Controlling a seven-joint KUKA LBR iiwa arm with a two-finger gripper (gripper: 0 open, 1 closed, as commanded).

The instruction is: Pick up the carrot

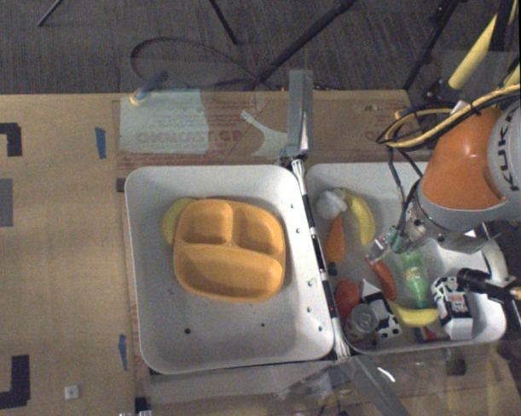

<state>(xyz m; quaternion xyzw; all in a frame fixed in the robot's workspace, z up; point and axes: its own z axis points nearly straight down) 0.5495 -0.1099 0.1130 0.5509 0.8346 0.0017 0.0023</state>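
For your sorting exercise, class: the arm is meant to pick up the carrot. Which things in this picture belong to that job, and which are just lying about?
Belongs to the job:
carrot, in the right bin
gripper, low over that bin

Just lying about:
orange tray in the left bin
banana beside the carrot
green bottle
tin can

Our grey arm [489, 161] reaches in over the right bin [495, 323], orange band uppermost, our gripper [397, 248] low above that bin's middle.
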